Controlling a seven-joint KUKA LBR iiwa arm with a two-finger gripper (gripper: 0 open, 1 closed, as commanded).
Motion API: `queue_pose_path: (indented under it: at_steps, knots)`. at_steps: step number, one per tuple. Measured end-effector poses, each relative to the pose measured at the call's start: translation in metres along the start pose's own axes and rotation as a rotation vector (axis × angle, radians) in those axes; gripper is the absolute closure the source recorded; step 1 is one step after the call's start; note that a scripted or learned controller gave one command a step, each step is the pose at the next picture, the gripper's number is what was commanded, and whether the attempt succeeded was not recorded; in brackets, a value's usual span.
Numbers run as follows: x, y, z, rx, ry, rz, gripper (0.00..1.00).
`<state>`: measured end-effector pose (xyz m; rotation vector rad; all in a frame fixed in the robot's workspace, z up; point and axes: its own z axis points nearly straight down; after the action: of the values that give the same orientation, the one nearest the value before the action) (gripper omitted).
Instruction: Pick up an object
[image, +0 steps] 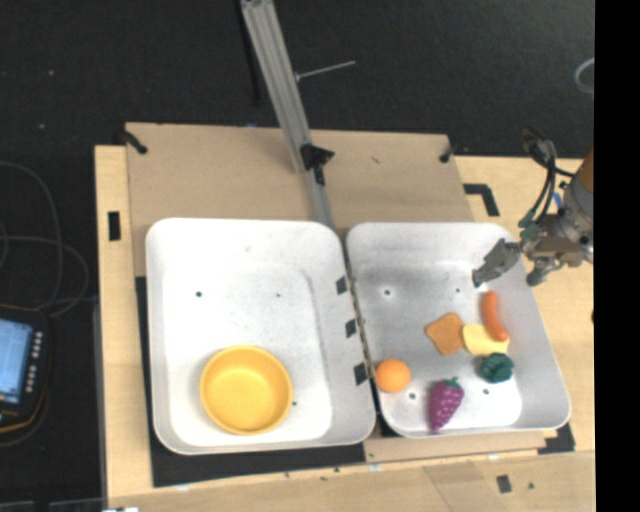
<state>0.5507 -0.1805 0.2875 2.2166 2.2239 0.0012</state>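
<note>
The arm comes in from the right side and bends down over the right bin (400, 250). Its pincer (518, 268) hangs over the bin's far right corner with its two fingers spread apart and nothing between them. Just below it lies an orange carrot (492, 314). Past that are a yellow piece (482, 341), an orange slice (445, 333) and a green toy (495, 368).
</note>
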Motion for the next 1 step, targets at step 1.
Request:
queue_pose_path:
  at_steps: [1]
  knots:
    - [0.0000, 0.0000, -0.0001, 0.000, 0.000, 0.001, 0.00]
